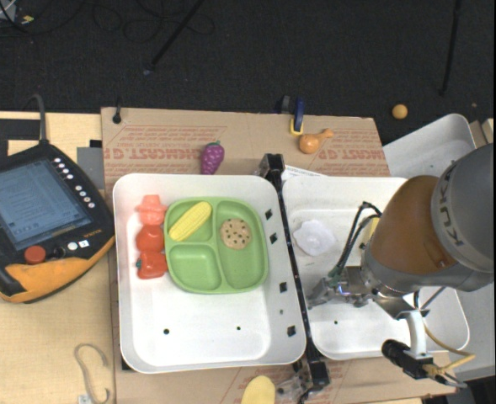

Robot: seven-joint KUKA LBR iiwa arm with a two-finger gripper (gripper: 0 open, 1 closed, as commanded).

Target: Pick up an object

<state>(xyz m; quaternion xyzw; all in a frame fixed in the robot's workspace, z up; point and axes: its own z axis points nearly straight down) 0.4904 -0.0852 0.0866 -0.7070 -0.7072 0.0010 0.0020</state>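
- you are seeing "kuka" running in dark letters down the grey arm (466, 217).
- you are looking at red upside-down print on the cardboard sheet (172, 146), too blurred to read.

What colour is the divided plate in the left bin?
Green; the divided plate shows clearly in the camera view.

A teach pendant (37, 217) rests at the surface's left edge. Purple toy grapes (212, 156) and an orange gourd (312, 140) lie on cardboard (163, 141) behind the bins.

The grey arm (437, 225) reaches in from the right, its end effector (328, 293) pointing left.
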